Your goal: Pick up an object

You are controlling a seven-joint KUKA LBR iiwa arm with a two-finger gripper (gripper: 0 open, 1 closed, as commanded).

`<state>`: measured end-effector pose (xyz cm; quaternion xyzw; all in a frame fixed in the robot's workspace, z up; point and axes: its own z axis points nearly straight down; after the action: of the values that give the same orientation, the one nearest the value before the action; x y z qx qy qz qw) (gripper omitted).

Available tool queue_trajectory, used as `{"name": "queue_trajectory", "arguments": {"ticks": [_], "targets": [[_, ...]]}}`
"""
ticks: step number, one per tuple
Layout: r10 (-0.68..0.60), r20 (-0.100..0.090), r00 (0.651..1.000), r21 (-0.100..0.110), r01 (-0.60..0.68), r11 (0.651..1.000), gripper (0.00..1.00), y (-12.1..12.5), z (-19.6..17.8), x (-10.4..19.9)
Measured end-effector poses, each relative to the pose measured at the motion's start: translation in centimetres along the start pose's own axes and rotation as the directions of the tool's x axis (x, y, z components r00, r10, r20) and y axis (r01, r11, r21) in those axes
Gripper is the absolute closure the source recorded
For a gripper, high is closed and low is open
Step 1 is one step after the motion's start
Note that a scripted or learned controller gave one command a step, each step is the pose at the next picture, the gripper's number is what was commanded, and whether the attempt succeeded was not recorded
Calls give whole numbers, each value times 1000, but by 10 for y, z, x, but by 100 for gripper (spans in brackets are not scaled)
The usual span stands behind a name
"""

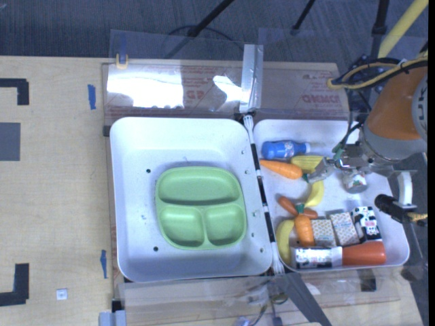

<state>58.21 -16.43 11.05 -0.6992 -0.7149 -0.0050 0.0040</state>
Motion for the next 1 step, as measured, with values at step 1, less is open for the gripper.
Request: {"name": "queue_trajectory", "arguments": {"ticks": [1], "targets": [[-5, 12, 1000, -2, 5, 1000, 0, -7, 24, 35]]}}
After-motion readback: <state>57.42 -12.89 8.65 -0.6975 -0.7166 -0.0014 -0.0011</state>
